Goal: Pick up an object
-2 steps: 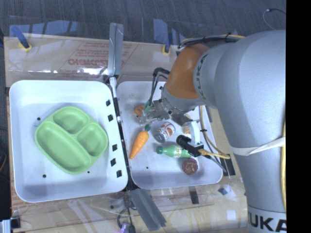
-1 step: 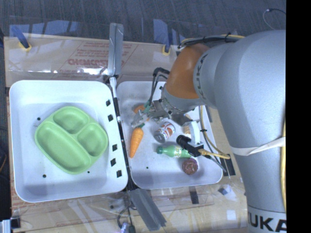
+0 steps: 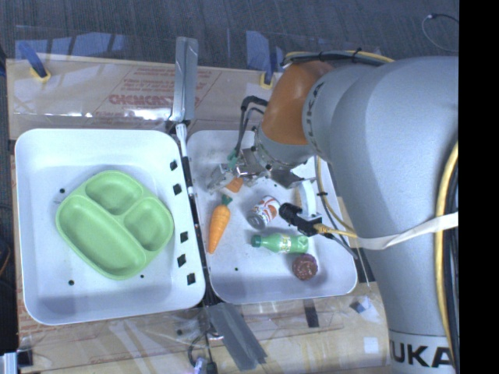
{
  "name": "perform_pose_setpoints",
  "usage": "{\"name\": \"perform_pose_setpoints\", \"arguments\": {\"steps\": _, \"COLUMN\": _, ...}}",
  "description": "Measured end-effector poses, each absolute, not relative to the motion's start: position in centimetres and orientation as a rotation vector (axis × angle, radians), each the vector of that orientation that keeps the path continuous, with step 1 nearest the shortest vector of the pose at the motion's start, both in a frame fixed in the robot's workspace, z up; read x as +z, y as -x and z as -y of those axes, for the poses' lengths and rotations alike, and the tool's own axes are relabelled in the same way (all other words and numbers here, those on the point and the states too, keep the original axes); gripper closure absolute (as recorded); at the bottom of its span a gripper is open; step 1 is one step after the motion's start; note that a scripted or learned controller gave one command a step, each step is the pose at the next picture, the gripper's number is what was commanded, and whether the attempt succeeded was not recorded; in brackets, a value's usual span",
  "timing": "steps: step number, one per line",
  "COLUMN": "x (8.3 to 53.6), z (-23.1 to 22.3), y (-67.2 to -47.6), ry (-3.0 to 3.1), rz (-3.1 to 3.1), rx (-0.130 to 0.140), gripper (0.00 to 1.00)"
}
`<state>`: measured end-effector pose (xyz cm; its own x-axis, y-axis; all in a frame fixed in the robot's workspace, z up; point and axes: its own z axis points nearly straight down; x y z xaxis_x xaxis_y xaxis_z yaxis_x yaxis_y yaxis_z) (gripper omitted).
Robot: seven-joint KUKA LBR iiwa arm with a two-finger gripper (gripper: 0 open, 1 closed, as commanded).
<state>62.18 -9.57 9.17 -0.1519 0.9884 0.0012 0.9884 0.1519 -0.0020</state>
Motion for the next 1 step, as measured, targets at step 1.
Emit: {"name": "perform_pose_setpoints", "arguments": {"steps": 1, "x": 10.21, "z": 9.47, "y": -62.24, "ry": 2.038, "rz": 2.387, "rx": 0.000, "gripper": 1.00}}
